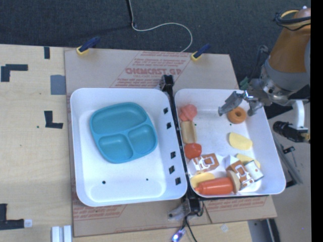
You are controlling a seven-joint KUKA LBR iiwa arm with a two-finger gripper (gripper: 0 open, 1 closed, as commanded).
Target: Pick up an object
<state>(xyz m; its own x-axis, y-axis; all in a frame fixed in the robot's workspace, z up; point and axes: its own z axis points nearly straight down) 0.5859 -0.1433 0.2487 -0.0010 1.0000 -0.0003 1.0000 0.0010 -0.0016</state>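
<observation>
In the camera view, two white bins sit side by side on a cardboard sheet on the desk [30,150]. The left bin [83,185] holds one blue three-compartment tray [123,132], lying in its upper half. The right bin [270,150] is crowded with small toy foods: one pink piece [188,112] at its upper left, a tan stick [188,131] just below it, a red piece [193,150] below that, two orange-and-white patterned blocks [207,162] toward the lower middle and lower right, a red sausage [217,186] along the bottom rim, and a yellow wedge [240,141] right of centre. One orange doughnut [236,116] lies in the upper right part of this bin, apart from the other pieces.

The arm enters from the frame's right, and the gripper [241,102] hangs over the upper right of the right bin, its fingers spread apart and nothing between them. The doughnut lies just below the gripper, close beside the fingers. The yellow wedge is near, lower down. A white cable [161,26] loops across the dark floor at the top.
</observation>
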